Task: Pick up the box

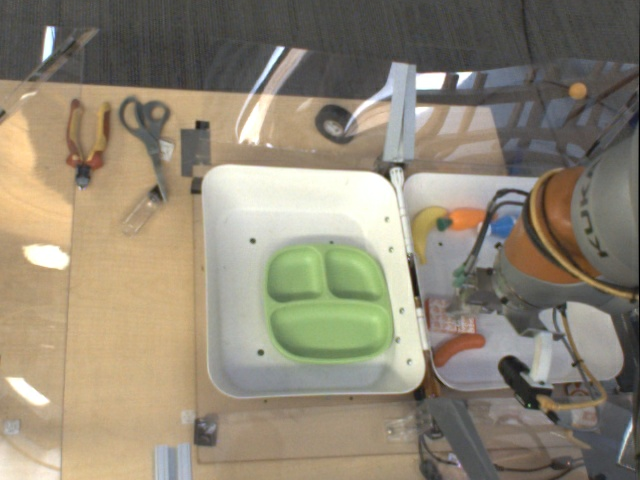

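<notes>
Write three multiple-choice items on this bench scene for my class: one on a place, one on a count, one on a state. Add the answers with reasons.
1. Where does the green tray lie?
A. In the left bin
B. In the right bin
C. On the bare bench

2. How many compartments does the tray have?
A. Two
B. Three
C. Five

3. How does the box stand?
A. Lifted above the bin
B. Lying in the right bin
C. Set on the tray

Answers: 1 A, it sits inside the left bin. 2 B, two small sections above one wide one. 3 B, it rests in the right bin beside the sausage, below the arm.
</notes>
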Controlling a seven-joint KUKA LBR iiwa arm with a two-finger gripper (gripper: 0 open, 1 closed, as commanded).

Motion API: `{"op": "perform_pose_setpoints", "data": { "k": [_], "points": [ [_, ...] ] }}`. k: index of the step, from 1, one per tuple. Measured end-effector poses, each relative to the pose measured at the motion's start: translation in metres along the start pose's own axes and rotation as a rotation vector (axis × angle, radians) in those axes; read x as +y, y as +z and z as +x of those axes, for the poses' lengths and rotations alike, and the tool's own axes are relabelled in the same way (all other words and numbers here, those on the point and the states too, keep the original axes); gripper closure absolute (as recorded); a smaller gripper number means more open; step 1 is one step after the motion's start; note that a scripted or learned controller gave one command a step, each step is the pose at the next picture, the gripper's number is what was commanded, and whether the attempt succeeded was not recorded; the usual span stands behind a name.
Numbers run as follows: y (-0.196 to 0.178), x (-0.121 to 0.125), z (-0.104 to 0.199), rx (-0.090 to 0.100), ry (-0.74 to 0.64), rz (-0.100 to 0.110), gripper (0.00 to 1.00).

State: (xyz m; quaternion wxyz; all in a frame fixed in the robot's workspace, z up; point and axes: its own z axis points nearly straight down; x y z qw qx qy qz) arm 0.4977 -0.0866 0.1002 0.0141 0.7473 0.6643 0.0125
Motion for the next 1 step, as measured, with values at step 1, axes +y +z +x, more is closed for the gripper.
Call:
{"op": "perform_pose_setpoints", "data": {
  "k": [1],
  "points": [
    [0.0001,-0.0001,0.0009,-0.001,0.015,-0.001,0.0]
  ]
}}
